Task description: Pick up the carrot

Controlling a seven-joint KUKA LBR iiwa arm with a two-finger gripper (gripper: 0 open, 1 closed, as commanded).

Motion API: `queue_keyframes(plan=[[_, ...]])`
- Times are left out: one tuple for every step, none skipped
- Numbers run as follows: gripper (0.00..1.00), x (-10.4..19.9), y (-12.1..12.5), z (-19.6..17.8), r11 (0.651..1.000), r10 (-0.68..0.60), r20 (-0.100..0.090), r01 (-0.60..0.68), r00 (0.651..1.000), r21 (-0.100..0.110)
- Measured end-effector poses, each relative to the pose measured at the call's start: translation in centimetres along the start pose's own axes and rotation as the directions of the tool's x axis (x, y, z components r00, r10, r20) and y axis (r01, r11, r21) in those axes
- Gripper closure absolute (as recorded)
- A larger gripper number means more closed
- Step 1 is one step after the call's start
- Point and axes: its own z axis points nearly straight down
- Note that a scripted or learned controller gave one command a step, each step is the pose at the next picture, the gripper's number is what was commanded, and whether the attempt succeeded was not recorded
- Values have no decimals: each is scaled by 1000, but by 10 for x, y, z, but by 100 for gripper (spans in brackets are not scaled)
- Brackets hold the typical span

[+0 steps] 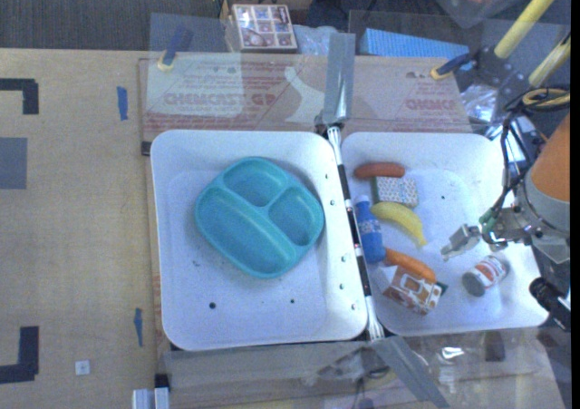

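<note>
The arm (555, 182) is cut off by the right edge, behind the hand (464, 238). The finger position of the hand is too small and blurred to be judged. The label of the can (486, 275), just below the hand, cannot be read. The carrot (410, 264), left of the hand, is partly overlapped by the carton (413, 290).

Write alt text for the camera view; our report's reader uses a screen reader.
The gripper hovers over the right bin, right of the carrot, which lies among a banana, sausage, bottle, box and can. The left bin holds a teal plate.
</note>
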Motion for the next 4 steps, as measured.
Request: queue_keyframes(plan=[[0, 43, -2, 63, 993, -116, 1, 116, 993, -1], [0, 29, 14, 83, 988, -153, -2, 153, 988, -2], [100, 28, 16, 72, 989, -151, 3, 151, 989, -8], [100, 45, 31, -14, 987, -163, 1, 163, 987, -1]])
